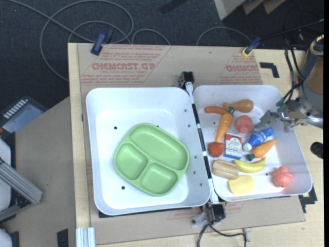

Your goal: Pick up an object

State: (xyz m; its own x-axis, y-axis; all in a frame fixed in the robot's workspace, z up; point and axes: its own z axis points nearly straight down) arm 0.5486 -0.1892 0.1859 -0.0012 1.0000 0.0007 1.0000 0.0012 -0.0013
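Observation:
The right bin [300, 153] holds several toy foods. An orange carrot [223, 126] lies by its left wall, a red tomato [243, 123] sits near the middle, and a blue bottle [260, 137] rests beside a second small carrot [263, 148]. A banana [251, 164], a bread roll [226, 169] and a pink strawberry [282, 176] lie toward the front. My gripper [276, 121] hangs over the bin's right part, just above and right of the blue bottle. It is open, with nothing between its fingers.
The left bin [103, 112] carries a green divided plate [150, 159]. A brown gourd-shaped toy [241, 106], a red-and-white carton [233, 144] and a yellow piece [241, 184] also lie in the right bin. Cables run behind the bench.

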